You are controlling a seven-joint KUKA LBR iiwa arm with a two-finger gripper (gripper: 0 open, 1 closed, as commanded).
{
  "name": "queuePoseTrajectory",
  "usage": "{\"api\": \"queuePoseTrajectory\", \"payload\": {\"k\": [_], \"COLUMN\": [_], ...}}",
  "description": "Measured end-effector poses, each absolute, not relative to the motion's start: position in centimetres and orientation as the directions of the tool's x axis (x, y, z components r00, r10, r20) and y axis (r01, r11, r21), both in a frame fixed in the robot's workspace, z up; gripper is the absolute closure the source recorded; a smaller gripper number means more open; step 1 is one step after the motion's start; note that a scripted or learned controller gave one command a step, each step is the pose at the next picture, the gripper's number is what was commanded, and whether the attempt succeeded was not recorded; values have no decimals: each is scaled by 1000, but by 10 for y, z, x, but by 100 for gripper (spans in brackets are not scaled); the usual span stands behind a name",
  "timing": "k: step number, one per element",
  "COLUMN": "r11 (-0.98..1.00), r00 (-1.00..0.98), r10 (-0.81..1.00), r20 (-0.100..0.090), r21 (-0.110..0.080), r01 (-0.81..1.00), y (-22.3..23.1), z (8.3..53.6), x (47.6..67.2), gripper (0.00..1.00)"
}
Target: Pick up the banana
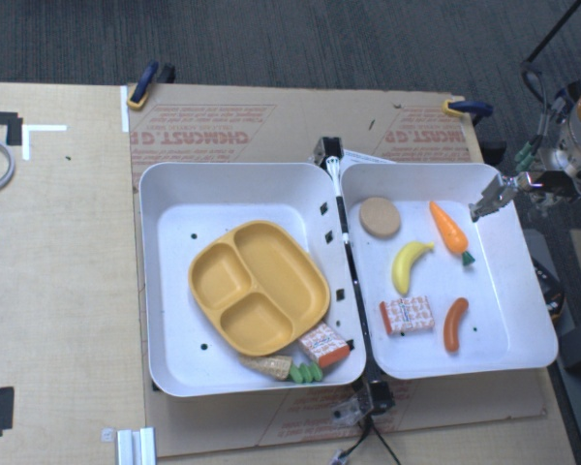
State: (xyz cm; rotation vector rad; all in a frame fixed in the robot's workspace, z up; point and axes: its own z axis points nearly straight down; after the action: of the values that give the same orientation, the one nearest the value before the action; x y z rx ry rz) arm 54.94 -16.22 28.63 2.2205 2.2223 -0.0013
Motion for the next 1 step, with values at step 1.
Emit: {"api": "queuePoseTrajectory", "payload": {"k": [1], "r11": [-37], "r00": [37], "r10": [999], "r20": [-1], "r21": [-1], "r01": [999], "y": [-97], "z": [186], "x": [594], "gripper": [0]}}
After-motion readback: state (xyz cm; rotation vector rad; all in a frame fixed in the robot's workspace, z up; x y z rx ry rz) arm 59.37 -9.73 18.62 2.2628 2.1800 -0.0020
